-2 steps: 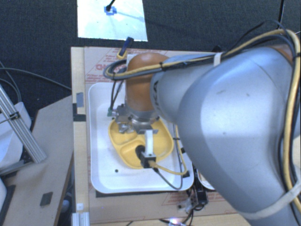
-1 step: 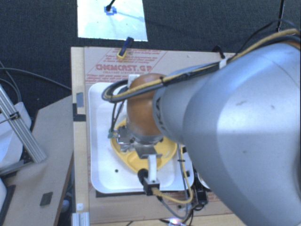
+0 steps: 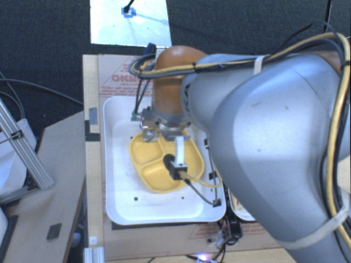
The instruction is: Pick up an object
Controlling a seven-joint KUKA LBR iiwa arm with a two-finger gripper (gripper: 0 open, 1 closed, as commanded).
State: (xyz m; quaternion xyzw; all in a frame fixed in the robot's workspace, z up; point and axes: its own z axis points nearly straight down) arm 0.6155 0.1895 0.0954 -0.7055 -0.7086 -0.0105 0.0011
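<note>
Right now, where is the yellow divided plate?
In the camera view, the yellow divided plate lies around the middle of the left white bin, directly beneath the gripper, which covers part of its far edge.

Looks like a robotics lab to me: big grey arm [image 3: 274, 147] trailing loose cables [image 3: 219, 64], white bin [image 3: 111, 201] on cardboard [image 3: 118, 75], bare aluminium rails [image 3: 27, 152] at the left, dark carpet [image 3: 44, 37] at the far side.
</note>
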